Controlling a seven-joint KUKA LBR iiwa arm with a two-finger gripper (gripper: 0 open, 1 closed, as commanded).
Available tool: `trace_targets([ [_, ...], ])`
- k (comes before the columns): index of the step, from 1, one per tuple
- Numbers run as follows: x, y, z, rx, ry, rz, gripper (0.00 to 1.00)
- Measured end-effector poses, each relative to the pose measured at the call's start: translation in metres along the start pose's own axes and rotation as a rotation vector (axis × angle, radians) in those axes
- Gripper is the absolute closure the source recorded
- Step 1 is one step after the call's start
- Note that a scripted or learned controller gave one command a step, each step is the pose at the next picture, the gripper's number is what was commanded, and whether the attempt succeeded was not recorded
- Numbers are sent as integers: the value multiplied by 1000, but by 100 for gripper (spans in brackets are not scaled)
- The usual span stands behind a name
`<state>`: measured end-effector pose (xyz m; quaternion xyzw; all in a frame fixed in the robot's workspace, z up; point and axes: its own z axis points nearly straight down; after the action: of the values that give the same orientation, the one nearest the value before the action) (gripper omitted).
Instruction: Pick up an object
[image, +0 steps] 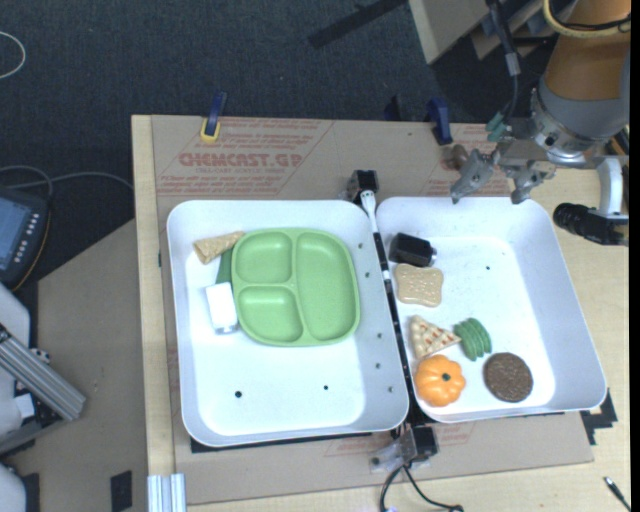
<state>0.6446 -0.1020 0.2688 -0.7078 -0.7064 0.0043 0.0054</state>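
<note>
Counter (150, 300): brown board carrying two shallow white bins side by side, touching along the middle.
Left bin (290, 400): holds a green divided plate (297, 286), with a white block (221, 307) just beside its left edge and a tan triangular cracker (216, 245) near its upper left corner.
Right bin (560, 300): holds six small things, all gathered along its left and lower part.
Pincer (491, 183): hanging over the far rim of the right bin, fingers apart, nothing between them; well apart from every item.
Black block (411, 249): nearest to the pincer, at the upper left of the right bin; likely stiff and light, with flat sides good for a squeeze across its short width.
Biscuit (420, 286): just below the black block, flat; probably hard to get fingers under.
Pumpkin (440, 380): at the near edge, rounded, likely light plastic and a bit slippery; best taken across the middle.
Brown disc (508, 377): just right of the pumpkin, flat and low.
Pizza slice (431, 336): above the pumpkin, thin.
Green pod (473, 337): touching the slice's right side, small, ridged.
</note>
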Motion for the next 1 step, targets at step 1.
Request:
trace_targets([
  [1, 0, 2, -7, -13, -1, -2, 0],
])
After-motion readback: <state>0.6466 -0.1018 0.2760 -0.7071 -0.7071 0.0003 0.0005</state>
